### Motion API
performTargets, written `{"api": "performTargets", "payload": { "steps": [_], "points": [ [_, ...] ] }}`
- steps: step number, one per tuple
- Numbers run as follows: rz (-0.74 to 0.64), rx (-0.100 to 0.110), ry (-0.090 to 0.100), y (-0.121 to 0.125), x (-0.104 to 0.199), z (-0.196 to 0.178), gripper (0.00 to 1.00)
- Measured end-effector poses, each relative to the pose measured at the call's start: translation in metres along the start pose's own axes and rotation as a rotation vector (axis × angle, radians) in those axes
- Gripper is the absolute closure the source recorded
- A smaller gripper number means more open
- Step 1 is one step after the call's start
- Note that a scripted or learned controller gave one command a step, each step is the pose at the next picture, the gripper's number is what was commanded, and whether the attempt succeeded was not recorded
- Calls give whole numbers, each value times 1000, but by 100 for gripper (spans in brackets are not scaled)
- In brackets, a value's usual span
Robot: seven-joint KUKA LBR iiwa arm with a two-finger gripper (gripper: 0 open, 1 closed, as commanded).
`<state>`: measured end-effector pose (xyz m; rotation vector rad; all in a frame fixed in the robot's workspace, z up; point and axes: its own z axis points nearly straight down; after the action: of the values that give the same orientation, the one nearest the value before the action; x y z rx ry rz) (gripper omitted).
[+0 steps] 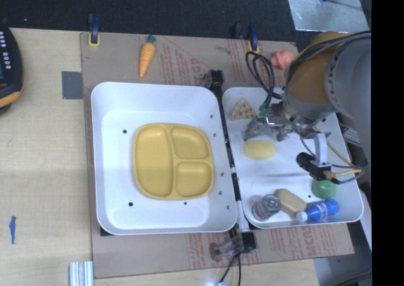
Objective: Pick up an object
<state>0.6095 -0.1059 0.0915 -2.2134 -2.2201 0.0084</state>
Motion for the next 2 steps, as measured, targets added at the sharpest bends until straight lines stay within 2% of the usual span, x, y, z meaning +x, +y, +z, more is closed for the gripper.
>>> {"api": "performTargets", "payload": {
  "steps": [1, 2],
  "points": [
    [-3, -9, -2, 48, -17, -2, 0],
    [1, 0, 0, -4, -3, 0, 0]
  ]
}}
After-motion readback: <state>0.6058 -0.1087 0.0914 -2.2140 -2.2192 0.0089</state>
